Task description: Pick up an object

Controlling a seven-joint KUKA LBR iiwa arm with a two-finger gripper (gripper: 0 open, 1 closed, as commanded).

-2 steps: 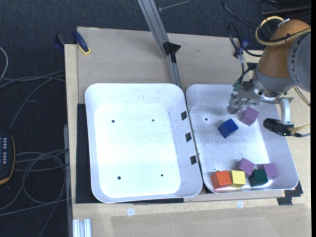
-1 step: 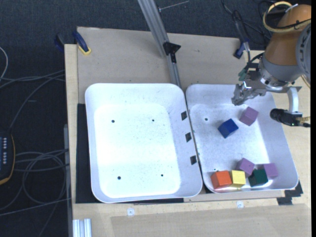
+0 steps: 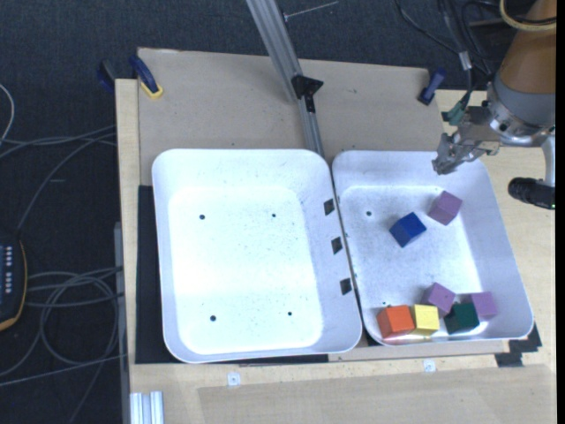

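Gripper (image 3: 448, 159) sits over the far right corner of the right bin (image 3: 503, 237), above the rim area, with nothing visible between its fingers; whether they're released or clenched I cannot tell, too small and blurred. Arm comes in from the right, wrist tilted down toward the bin.

Right bin holds 7 blocks. Nearest candidate: a purple block (image 3: 445, 208), just near-side of the gripper, loose and apart from the others. A blue block (image 3: 408, 229) lies a bit left and nearer, also isolated. Remaining 5 crowd the near wall: orange block (image 3: 396, 320), yellow block (image 3: 426, 318), green block (image 3: 461, 318), and 2 more purple ones around them, touching or nearly so, likely harder to grasp cleanly.

Left bin (image 3: 177, 237) has no blocks.

Judgement: pick not yet made; the arm looks staged above the lone purple block since it has free space on all sides.
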